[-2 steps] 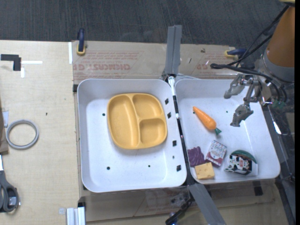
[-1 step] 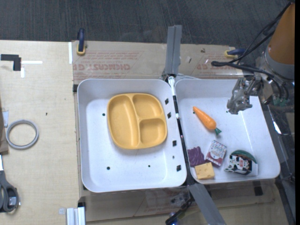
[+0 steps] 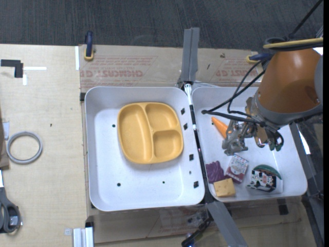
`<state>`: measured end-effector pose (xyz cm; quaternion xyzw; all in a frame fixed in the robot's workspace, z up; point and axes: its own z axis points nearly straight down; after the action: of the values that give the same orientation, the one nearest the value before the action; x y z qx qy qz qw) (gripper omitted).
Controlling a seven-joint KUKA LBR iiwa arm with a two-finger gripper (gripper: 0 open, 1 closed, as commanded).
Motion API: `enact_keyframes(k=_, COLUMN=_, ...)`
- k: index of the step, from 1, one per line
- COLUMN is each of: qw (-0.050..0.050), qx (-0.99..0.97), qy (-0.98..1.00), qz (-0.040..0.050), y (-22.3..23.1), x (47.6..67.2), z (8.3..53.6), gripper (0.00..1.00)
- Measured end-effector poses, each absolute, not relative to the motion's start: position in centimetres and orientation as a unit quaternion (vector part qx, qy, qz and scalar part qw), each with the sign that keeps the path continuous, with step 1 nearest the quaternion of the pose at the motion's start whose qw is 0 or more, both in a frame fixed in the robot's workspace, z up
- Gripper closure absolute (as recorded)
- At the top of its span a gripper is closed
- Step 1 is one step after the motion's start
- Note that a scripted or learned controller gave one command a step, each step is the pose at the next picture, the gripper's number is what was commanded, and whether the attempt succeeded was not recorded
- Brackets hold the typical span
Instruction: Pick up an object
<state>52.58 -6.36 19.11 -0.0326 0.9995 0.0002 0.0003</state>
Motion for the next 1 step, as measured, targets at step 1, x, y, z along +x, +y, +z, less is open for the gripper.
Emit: enact_keyframes(k=1, qw=0.001, qx=0.147, qy=0.989, qz=-0.0002, y=-3.07, x=52.28, z=19.13, gripper=1.00)
